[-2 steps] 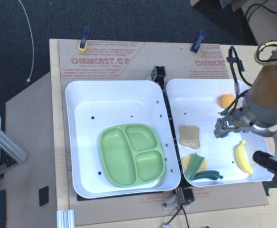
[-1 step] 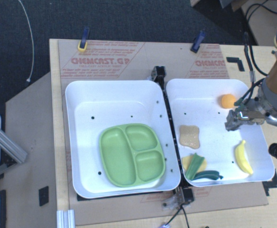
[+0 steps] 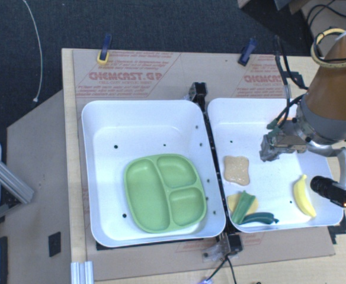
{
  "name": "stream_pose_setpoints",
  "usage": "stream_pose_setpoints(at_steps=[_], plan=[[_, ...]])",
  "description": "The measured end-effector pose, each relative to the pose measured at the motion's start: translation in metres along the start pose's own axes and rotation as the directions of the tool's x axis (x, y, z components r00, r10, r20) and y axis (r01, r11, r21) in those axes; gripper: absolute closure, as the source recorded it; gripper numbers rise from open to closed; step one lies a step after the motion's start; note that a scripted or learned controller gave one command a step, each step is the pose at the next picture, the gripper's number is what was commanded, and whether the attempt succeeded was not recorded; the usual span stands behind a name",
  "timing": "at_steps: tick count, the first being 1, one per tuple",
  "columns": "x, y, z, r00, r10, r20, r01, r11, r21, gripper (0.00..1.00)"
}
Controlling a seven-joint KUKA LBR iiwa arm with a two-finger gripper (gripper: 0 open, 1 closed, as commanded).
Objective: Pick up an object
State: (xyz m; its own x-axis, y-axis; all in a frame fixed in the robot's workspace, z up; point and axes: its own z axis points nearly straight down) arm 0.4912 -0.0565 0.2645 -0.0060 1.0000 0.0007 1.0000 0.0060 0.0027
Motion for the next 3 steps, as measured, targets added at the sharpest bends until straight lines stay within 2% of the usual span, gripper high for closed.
stream_pose_setpoints(at_steps=[2,3], plan=[[0.091,0.028,0.018,1.000,0.005,0.000,-0.005,1.000,0.002,1.00],[0.140,0.024,0.048,1.000,0.002,0.000,-0.002,1.000,0.009,1.00]])
